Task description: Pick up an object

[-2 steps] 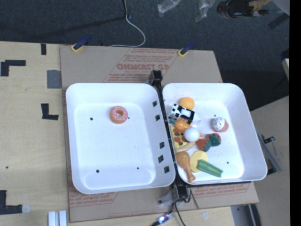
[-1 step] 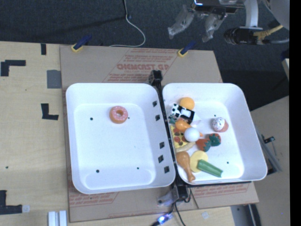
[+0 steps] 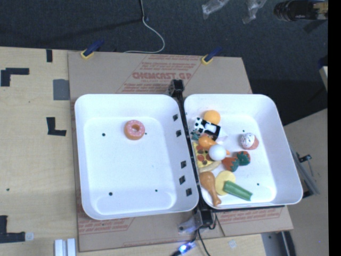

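Toys are lying heaped in the right bin [image 3: 266,106], well below and left of the gripper [image 3: 234,4] in the camera view.

The gripper is hanging over the dark floor beyond the far edge of the tabletop [image 3: 32,143], its two translucent fingers [image 3: 213,5] spread apart and pinching nothing. To reach anything it is going to have to travel toward the near side and down, and the pile against the right bin's left wall is the nearer target: an orange ball [image 3: 212,116], a black-and-white cow toy [image 3: 205,127], a white ball [image 3: 217,153], and a green piece [image 3: 237,190] lying with its long axis slanting down to the right. A lone pink doughnut [image 3: 135,129] is sitting in the left bin [image 3: 85,143], well apart from the rest and farther from the gripper. Red lettering on the cardboard sheet [image 3: 106,73] under the bins is reading "CHEMCAST GP".
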